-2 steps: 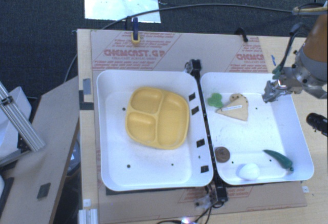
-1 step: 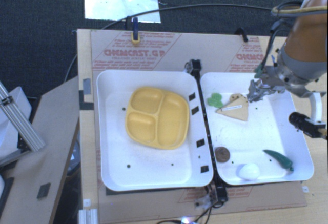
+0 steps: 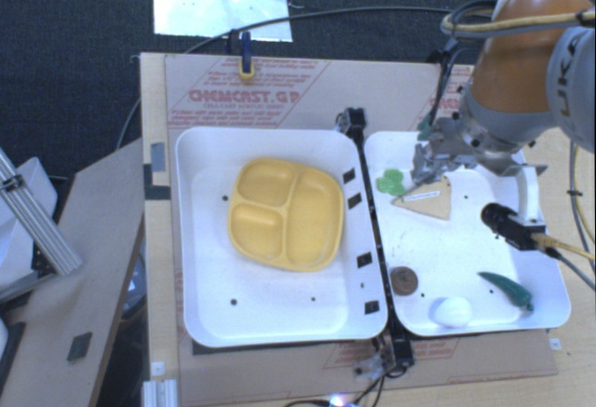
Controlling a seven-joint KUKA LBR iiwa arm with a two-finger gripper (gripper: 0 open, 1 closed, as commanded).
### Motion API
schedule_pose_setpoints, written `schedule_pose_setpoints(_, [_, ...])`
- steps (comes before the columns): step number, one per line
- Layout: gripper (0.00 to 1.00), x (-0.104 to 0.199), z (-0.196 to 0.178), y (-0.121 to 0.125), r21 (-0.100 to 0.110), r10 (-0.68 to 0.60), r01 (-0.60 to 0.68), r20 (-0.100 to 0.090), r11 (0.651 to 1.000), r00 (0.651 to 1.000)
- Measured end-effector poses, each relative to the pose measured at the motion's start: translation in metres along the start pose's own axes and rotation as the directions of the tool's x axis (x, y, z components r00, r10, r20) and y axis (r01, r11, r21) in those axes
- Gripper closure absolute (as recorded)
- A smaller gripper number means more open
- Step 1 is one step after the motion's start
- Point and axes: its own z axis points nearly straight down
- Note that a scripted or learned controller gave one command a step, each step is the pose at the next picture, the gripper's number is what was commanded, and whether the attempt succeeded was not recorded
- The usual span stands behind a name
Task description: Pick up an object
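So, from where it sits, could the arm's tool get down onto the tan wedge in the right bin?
Probably yes. The tool hangs just above the tan wedge, nothing lies on top of it, and the green piece sits apart to its left.

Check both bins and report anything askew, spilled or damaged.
Nothing looks spilled or broken. The yellow divided plate lies flat but turned at an angle in the left bin. In the right bin, the tan wedge, green piece, brown disc, white egg and green pepper lie scattered apart.
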Motion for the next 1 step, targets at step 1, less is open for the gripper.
schedule_pose_setpoints(1, [1.0,0.0468,0.0146,-0.0104,0.001,0.001,-0.001,0.0,1.0,1.0])
